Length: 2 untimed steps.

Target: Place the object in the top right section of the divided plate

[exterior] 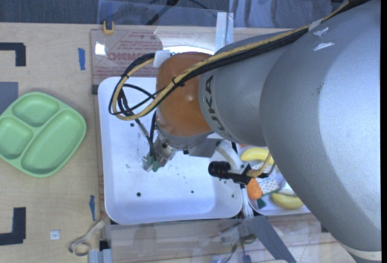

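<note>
from here i see the arm (290, 92) reaching across both white bins, with the gripper (152, 162) low over the floor of the left bin (181, 201); whether it is released or clenched i cannot tell, and i cannot make out anything held there. the right bin (284, 210) holds a yellow banana (286, 199), another yellow piece (255, 155) and an orange item (254, 189). the green divided plate (40, 132) sits on the bench (48, 219), well apart to the left of the bins.
</note>
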Each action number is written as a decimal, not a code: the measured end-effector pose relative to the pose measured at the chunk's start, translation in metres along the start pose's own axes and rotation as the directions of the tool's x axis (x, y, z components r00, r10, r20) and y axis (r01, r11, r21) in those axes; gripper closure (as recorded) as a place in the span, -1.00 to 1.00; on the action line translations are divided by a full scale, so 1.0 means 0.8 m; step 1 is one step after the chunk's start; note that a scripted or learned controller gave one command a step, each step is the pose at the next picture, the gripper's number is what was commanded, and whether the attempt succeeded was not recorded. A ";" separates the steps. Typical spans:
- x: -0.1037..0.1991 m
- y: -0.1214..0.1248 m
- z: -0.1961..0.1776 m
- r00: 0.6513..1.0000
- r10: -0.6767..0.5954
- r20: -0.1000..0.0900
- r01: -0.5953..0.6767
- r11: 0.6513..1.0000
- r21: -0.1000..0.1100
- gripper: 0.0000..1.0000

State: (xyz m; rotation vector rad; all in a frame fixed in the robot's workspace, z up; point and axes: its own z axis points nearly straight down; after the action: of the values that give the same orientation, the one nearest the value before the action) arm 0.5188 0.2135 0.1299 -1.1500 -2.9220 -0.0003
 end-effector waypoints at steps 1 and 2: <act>0.004 0.004 -0.043 0.897 -0.441 0.005 0.441 0.897 -0.004 1.00; 0.047 -0.023 0.000 0.877 -0.481 0.001 0.481 0.877 -0.001 1.00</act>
State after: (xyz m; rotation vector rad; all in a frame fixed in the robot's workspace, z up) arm 0.4790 0.2254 0.1303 -0.3894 -3.1174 -0.0030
